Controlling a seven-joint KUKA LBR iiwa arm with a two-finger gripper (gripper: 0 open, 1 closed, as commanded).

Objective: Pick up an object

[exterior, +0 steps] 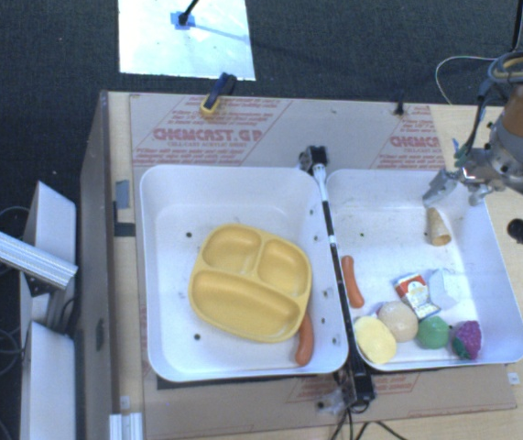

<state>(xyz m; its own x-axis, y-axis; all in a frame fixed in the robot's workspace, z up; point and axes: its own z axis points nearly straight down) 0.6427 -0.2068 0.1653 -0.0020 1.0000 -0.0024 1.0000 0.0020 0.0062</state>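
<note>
My gripper [458,191] hangs over the far right part of the right bin [380,195], its fingers spread apart with nothing between them. Just below it a tan cone-shaped piece [438,227] lies on the bin floor, apart from the fingertips. Along the near side of that bin lie an orange sausage shape [353,282], a red and white carton [414,293], a white box [444,289], a yellow piece [375,339], a beige ball [397,321], a green ball [433,332] and purple grapes [466,339].
The left bin [174,236] holds a yellow divided plate [252,282] and an orange sausage [306,339] by its right wall. A black bar [330,236] runs between the bins. A yellow-tipped tool [215,94] lies on the board behind them.
</note>
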